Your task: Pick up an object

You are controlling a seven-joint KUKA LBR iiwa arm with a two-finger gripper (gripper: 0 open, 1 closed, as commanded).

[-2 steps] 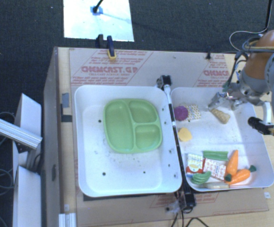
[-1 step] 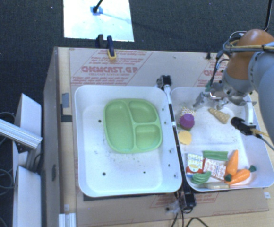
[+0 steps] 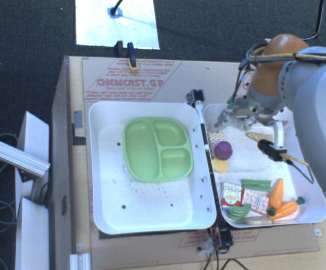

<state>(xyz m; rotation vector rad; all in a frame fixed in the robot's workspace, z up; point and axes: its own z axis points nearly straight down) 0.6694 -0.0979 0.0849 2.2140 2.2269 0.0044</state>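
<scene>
My gripper [image 3: 237, 119] hangs over the far end of the right bin [image 3: 315, 204], its fingers spread open with nothing between them. Just in front of it, toward the bin's left wall, lies a purple ball [image 3: 223, 149], with a yellow flat piece [image 3: 220, 165] below it and a speckled pale piece [image 3: 216, 136] above it. A tan item [image 3: 258, 135] rests right of the gripper. At the bin's near end lie a colourful printed box [image 3: 245, 196], a green bar [image 3: 256, 183], two orange carrots [image 3: 276, 193] and a green leafy toy [image 3: 239, 211].
The left bin [image 3: 109, 207] holds a light green divided plate [image 3: 157, 149]. A dark rail [image 3: 205, 151] runs between the bins. The grey arm [image 3: 315, 94] fills the right side above the right bin. The bench edge runs along the front.
</scene>
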